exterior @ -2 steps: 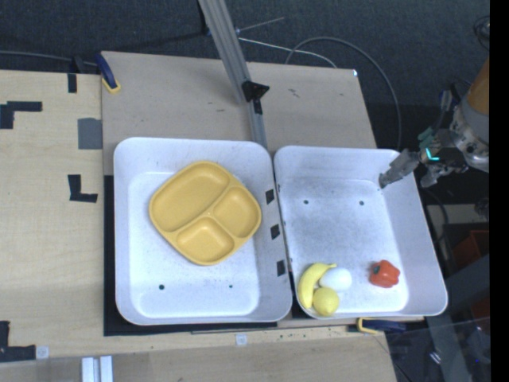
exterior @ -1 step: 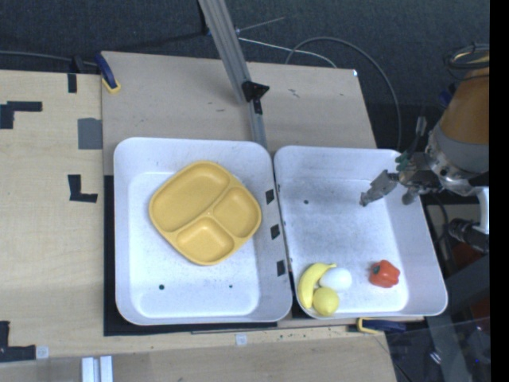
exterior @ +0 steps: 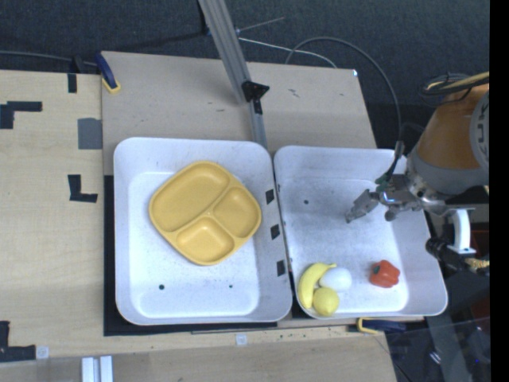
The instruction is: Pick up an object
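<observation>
The gripper (exterior: pixel 367 204) hangs over the right bin (exterior: pixel 318 173), at its right middle. Its fingers (exterior: pixel 358 208) point left; whether they are spread or closed cannot be told, and nothing is seen between them. At that bin's near edge lie a banana (exterior: pixel 310 278), a white egg-shaped object (exterior: pixel 338 278) and a lemon (exterior: pixel 325 300), touching one another. A red pepper (exterior: pixel 385 274) lies apart to their right. The left bin (exterior: pixel 135 237) holds a yellow divided tray (exterior: pixel 205 212).
</observation>
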`<state>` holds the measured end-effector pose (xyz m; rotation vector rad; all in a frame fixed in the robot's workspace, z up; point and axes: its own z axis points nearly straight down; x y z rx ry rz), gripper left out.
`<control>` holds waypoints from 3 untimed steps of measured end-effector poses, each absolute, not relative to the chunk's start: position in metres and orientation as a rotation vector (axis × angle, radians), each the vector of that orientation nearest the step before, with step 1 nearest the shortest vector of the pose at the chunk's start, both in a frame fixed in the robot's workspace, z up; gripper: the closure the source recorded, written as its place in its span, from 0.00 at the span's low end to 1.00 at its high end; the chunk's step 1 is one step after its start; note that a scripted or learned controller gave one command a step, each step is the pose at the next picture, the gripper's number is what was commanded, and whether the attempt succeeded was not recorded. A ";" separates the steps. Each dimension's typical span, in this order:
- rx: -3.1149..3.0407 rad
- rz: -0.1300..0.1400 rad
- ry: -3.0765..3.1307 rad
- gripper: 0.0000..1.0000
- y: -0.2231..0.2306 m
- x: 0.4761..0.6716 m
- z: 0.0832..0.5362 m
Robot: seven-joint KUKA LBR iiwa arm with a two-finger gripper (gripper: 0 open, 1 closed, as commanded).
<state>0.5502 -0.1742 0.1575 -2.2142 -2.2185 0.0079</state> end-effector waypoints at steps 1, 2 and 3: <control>-2.216 0.007 -2.220 0.00 -0.172 0.551 0.113; -2.216 0.003 -2.223 1.00 -0.172 0.552 0.126; -2.221 -0.003 -2.226 1.00 -0.164 0.555 0.171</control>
